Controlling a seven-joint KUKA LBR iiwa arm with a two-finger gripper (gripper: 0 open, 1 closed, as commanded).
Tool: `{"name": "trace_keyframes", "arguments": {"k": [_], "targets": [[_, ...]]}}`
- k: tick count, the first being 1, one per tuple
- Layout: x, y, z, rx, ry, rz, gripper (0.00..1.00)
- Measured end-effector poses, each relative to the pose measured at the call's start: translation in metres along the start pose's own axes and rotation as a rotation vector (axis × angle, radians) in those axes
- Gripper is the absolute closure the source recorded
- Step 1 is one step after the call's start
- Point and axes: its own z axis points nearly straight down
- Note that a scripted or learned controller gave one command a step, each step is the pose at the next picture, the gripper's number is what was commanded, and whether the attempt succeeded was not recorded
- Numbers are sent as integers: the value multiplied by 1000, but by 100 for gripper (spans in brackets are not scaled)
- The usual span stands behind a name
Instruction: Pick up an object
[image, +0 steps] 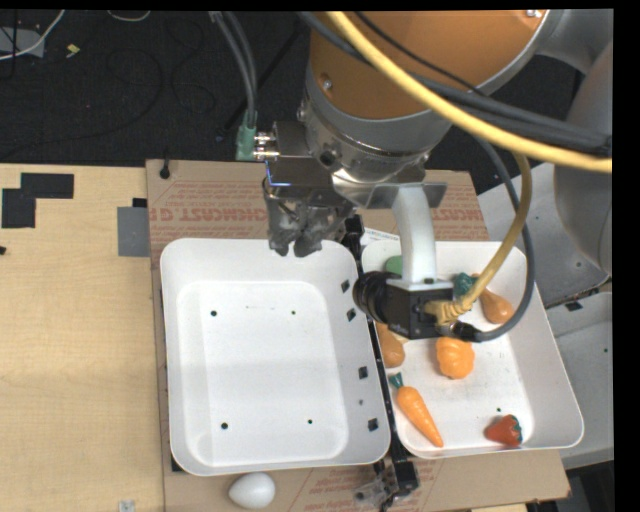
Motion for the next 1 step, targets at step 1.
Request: {"name": "trace_keyframes", "arguments": {"k": [1], "targets": [[0, 0, 0, 0, 0, 0, 100]]}}
